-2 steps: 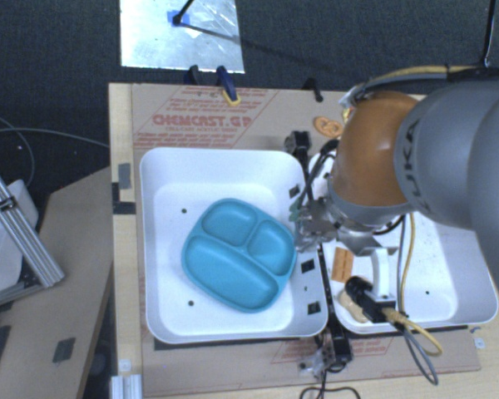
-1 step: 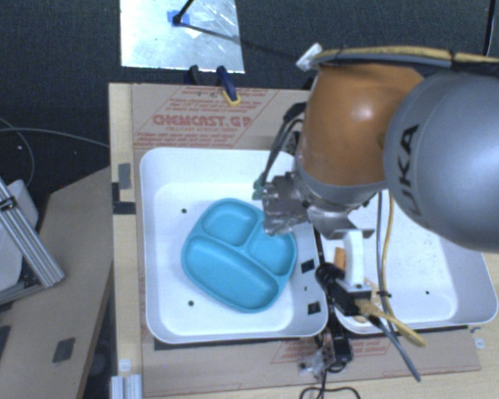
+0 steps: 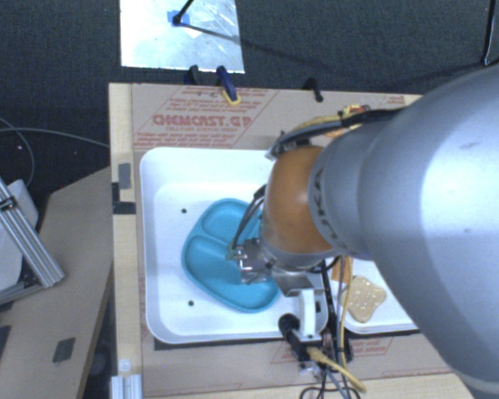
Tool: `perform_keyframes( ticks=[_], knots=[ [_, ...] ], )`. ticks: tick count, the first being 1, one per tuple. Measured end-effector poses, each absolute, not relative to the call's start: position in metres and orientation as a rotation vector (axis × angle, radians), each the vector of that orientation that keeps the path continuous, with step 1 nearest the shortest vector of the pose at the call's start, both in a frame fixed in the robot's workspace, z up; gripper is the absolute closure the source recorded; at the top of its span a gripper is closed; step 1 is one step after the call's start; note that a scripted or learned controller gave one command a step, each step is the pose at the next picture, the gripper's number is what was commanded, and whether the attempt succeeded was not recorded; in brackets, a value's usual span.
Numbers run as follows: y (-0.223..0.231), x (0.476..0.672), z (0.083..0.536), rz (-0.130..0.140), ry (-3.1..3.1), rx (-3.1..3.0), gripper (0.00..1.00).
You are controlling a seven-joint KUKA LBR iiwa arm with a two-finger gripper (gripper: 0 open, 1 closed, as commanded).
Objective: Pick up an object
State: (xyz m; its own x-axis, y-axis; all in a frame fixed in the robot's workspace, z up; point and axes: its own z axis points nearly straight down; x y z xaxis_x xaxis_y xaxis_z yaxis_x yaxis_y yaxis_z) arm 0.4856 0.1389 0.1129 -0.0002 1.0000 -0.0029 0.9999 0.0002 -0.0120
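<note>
Blue divided plate (image 3: 219, 252) lies flat in the left bin (image 3: 162, 189), and the gripper (image 3: 251, 266) hangs over its right edge, probably lining up a grab, though its grip state is hidden from here.

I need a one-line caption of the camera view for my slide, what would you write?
Grey KUKA arm reaches down over a blue divided dish in the left white bin; a tan object lies beside.

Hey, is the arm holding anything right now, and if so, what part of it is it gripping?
Cannot be told. The gripper sits low over the right edge of the blue divided plate in the left bin, but the arm's wrist hides the contact.
</note>
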Motion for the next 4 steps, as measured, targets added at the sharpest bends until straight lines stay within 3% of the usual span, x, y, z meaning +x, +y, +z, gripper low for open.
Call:
perform_keyframes(
  ticks=[1, 2, 3, 4],
  knots=[
    [0.169, 0.555, 0.087, 0.023, -2.214, -2.206, 1.0],
    [0.14, 0.608, 0.088, 0.02, -2.211, -2.188, 1.0],
    [0.141, 0.625, 0.086, 0.086, -2.176, -2.161, 1.0],
    [0.142, 0.509, 0.087, -0.003, -2.224, -2.218, 1.0]
  ],
)
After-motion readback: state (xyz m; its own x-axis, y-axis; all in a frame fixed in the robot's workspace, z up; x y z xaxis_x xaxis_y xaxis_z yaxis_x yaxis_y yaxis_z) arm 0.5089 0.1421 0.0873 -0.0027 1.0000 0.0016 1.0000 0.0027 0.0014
